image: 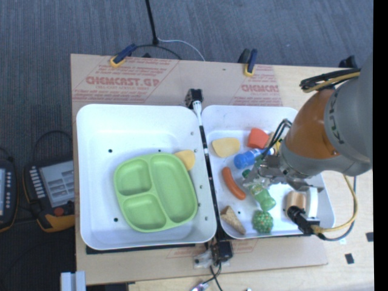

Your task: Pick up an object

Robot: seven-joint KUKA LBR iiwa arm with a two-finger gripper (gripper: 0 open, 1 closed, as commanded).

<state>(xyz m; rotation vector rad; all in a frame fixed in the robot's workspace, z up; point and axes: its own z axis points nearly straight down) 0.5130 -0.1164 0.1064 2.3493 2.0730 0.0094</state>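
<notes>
So the right bin [315, 117] is where all the small stuff sits, and the gripper [262, 177] is down in the middle of it, right over a pale green translucent piece [265, 197] that lies just below it in the frame. Can't tell from here if it's actually got anything.

Right around it: a blue piece [245, 159] just up and left of the gripper, touching or nearly so, an orange block [257, 137] above that, and a pale yellow slice [225, 147] further left near the divider. An orange-red sausage thing [233, 183] lies at a slant left of the gripper. Toward the bottom edge of the bin there's a broccoli floret [262, 221] directly under the pale green piece and a tan cone-ish thing [232, 219] to its left.

The arm [330, 129] comes in from the right side of the frame, orange band and all.

Left bin [97, 132] holds a green divided plate [156, 191] with three compartments, and a yellow piece [185, 158] sits at its upper right corner.
</notes>
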